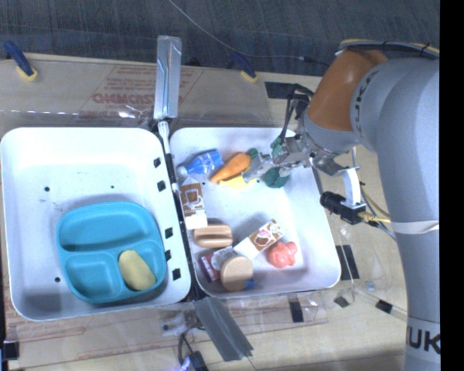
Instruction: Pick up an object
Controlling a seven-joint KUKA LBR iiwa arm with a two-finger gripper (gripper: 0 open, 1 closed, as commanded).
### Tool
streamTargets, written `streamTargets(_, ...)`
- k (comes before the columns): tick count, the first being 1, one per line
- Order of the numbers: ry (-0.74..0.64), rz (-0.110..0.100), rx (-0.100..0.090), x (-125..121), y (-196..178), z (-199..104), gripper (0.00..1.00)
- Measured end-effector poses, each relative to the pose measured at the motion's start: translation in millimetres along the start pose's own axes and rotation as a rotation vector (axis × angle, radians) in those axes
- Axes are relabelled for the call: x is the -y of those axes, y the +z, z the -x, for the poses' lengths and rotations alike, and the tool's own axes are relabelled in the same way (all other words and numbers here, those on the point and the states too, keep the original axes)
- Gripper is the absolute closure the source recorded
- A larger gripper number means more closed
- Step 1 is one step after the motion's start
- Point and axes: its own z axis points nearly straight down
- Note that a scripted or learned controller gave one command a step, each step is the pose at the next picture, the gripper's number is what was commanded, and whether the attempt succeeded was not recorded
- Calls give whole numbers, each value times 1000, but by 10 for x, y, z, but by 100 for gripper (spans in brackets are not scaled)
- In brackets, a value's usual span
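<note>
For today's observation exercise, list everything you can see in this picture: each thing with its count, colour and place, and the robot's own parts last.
Bins: 2, white, side by side on the bench.
Divided tray: 1, blue, left bin.
Potato-like item: 1, yellow, in the tray's lower right compartment.
Toy carrot: 1, orange, top of right bin.
Wrapped item: 1, blue, left of the carrot.
Green item: 1, dark green, by the hand.
Small carton: 1, brown and white, right bin's left wall.
Bun-like item: 1, tan, right bin centre.
Round item: 1, tan, right bin's lower edge.
Strawberry-like item: 1, red, lower right.
Arm: 1, grey with orange band, from the right.
Hand: 1, over the right bin's top.
</note>
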Motion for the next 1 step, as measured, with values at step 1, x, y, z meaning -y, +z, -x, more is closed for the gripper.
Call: streamTargets(1, -46, 2, -2, -232, 441, -412, 0)
